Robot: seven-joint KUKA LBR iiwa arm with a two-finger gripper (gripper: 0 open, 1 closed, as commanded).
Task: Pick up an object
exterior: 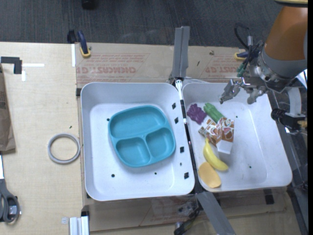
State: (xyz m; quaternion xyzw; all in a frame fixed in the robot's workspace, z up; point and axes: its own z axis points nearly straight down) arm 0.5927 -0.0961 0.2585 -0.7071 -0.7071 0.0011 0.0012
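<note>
My gripper (pixel 239 96) hangs over the far part of the right bin (pixel 264 155), open, with nothing between its two fingers. Below and left of it lie the objects: a purple grape bunch (pixel 196 113), a green vegetable (pixel 212 112), a small patterned carton (pixel 221 131), a yellow banana (pixel 213 156) and a flat orange-yellow piece (pixel 210 176). All of them rest on the bin floor near its left wall, apart from the gripper.
The left bin (pixel 93 131) holds a blue divided plate (pixel 141 135). A grey divider post (pixel 181 53) stands between the bins at the back. On the bench to the left lie a grey ring (pixel 64 148) and scissors (pixel 8 205).
</note>
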